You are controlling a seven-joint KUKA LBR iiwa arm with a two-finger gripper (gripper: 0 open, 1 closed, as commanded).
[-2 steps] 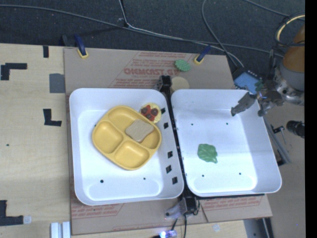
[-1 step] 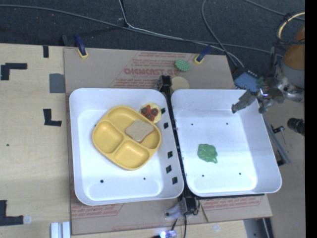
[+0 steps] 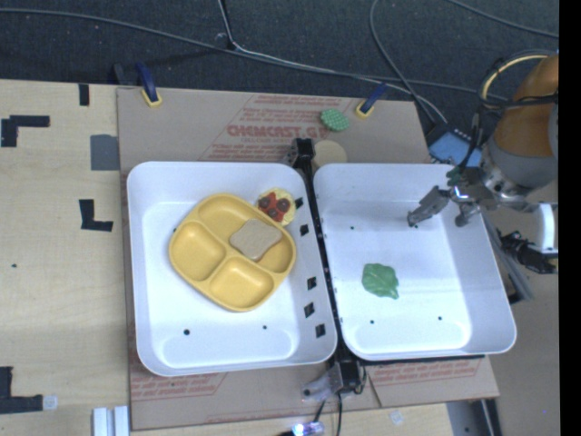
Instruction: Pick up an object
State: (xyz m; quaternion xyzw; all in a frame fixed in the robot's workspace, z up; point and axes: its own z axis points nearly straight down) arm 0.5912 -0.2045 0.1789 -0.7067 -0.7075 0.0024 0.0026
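A green leafy piece (image 3: 380, 280) lies near the middle of the right bin (image 3: 481, 330). My gripper (image 3: 439, 215) hangs over that bin's far right part, up and to the right of the green piece and apart from it. Its fingers are spread open with nothing between them. In the left bin (image 3: 154, 334) rests a yellow divided plate (image 3: 195, 248) with a tan bread slice (image 3: 255, 238) on it. A small red-and-yellow item (image 3: 276, 205) sits at the plate's far right edge.
A green dotted object (image 3: 334, 118) lies on the cardboard behind the bins. Blue-and-yellow clamps (image 3: 147, 89) (image 3: 370, 103) hold the cardboard's far edge. Cables run across the dark floor at the back. The grey arm (image 3: 522, 143) enters from the right.
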